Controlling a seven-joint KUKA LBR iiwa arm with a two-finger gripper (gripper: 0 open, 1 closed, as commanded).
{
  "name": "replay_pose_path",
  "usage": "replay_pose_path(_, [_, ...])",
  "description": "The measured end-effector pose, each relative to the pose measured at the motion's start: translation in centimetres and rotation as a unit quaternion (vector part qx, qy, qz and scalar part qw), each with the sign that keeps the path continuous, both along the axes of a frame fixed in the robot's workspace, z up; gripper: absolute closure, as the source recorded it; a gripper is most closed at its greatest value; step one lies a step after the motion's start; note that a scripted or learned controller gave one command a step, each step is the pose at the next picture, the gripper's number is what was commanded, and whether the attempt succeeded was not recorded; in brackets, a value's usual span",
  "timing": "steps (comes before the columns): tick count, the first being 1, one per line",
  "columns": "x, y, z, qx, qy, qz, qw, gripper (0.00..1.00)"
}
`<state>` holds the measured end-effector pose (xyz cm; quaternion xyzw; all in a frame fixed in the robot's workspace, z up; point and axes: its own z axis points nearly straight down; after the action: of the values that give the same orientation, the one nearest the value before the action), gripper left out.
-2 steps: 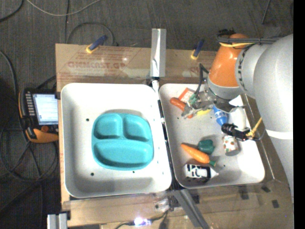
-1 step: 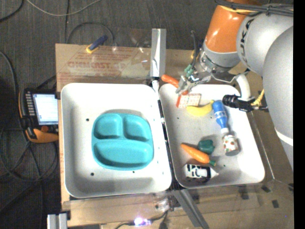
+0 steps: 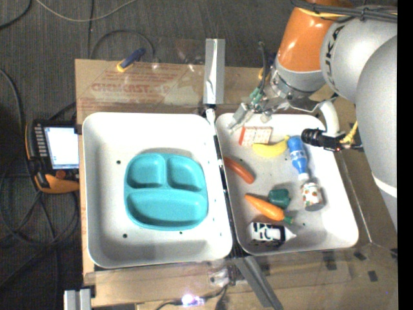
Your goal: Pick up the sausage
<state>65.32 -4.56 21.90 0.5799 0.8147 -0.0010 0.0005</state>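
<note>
The sausage [image 3: 239, 169], short and reddish-orange, lies at the left side of the right bin [image 3: 345, 228], close to the wall shared with the left bin. My gripper [image 3: 253, 115] hangs over the bin's far left corner, above and behind the sausage and well apart from it. Its fingers are spread open with nothing between them. A red-and-white box [image 3: 256, 135] lies just below the fingertips.
In the right bin lie a banana [image 3: 272, 149], a blue bottle [image 3: 297, 155], a small patterned cup [image 3: 312, 194], a green piece [image 3: 279, 196], a carrot [image 3: 264, 206] and a black-and-white carton [image 3: 268, 232]. The left bin [image 3: 103, 141] holds a teal divided plate [image 3: 166, 190].
</note>
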Motion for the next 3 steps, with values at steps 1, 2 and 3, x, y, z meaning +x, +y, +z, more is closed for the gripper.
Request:
replay_pose_path(1, [-5.9,-1.9,-3.6,0.0001,0.001,0.021,0.9998,0.0])
replay_pose_path(2, [-7.3,-1.1,-3.6,-0.0002,0.001,0.025,0.9997,0.0])
replay_pose_path(3, [-8.7,3.5,-0.6,0.001,0.001,-0.052,0.9986,0.0])
